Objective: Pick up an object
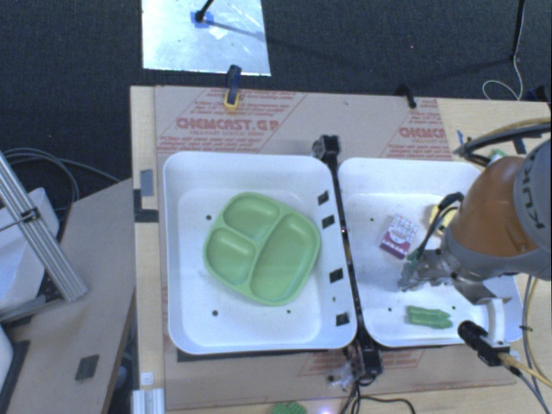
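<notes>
Camera view looks down on two white bins: the left bin carries a green tray, and the right bin holds a small purple-and-white packet and a green object. The arm's jaws sit low in the right bin, between the two items; whether they are wide or narrow, I cannot tell, and nothing is visibly held.

The likely failure is a close on nothing: the jaws appear to be over bare bin floor, so shutting here would probably miss both items. A descent might also nudge the packet aside, or push the green object against the bin's near wall, where a grasp would be harder.

From the jaws, the packet lies near, at about 11 o'clock; the green object lies near, at about 5 o'clock. Neither seems to touch them.
</notes>
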You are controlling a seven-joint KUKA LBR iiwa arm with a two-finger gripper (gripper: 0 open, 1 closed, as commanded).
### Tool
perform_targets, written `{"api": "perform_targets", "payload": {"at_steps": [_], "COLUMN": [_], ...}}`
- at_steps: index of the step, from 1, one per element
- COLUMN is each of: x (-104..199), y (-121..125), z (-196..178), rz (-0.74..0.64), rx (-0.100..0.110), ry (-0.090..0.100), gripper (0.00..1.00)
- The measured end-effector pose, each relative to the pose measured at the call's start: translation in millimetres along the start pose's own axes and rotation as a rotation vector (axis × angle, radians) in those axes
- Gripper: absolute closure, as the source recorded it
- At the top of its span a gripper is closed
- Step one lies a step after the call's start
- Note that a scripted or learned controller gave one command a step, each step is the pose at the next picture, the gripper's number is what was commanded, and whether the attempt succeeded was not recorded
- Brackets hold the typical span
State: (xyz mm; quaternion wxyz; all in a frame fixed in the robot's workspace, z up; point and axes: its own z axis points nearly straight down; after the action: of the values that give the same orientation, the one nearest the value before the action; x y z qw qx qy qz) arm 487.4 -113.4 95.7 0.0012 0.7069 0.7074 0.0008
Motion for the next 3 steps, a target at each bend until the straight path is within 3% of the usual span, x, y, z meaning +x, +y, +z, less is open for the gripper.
{"api": "perform_targets", "payload": {"at_steps": [1,2,3], "x": [55.7,51.3,-0.2], "y": [56.0,51.5,17.3], "z": [-94.3,-88.6,16.0], "rz": [-0.012,-0.002,0.005], "rx": [-0.012,0.001,0.006], "ry": [0.002,0.001,0.000], "gripper": [1.00,0.00,0.00]}}
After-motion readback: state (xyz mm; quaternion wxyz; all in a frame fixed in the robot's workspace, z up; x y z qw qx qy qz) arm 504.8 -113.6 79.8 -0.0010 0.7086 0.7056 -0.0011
